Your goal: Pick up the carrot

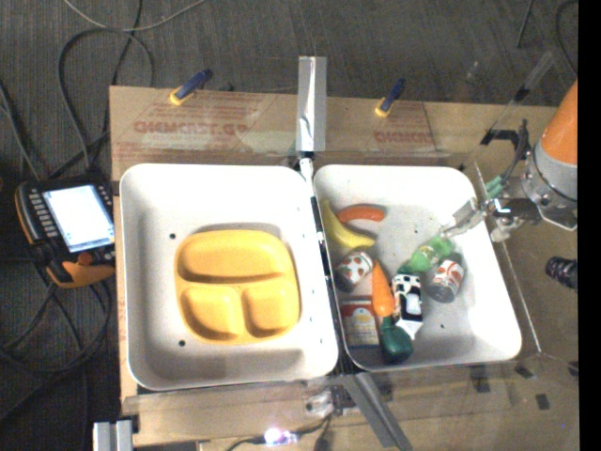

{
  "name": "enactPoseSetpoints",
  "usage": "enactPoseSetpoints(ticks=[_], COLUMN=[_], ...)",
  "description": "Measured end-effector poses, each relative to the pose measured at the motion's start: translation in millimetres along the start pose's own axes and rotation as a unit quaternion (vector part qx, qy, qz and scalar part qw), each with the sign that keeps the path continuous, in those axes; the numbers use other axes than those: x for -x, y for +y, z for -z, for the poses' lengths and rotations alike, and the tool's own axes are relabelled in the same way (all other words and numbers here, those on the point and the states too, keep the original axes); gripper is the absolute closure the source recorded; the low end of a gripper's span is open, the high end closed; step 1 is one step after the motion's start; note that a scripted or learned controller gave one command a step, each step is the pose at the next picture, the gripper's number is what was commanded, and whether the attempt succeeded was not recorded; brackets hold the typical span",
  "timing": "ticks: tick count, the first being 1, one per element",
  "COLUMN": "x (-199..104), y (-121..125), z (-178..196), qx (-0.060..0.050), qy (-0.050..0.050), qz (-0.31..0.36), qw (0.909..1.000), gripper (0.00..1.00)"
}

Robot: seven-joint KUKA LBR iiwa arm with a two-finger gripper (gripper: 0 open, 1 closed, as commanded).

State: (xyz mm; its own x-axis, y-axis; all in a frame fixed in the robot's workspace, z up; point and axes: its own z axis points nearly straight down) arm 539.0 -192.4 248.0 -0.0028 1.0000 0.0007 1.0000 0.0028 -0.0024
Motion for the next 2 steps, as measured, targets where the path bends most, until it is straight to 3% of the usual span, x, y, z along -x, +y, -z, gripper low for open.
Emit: enactPoseSetpoints(ticks=[1,2], x=[-73.1,-83.2], y=[-21.5,-14.4], z=[-66.7,-133.7], qx=[-0.001,0.018], qy=[0.000,-0.008], qz=[-0.042,0.025], qw=[0.9991,0.9995], gripper=[0.00,0.00])
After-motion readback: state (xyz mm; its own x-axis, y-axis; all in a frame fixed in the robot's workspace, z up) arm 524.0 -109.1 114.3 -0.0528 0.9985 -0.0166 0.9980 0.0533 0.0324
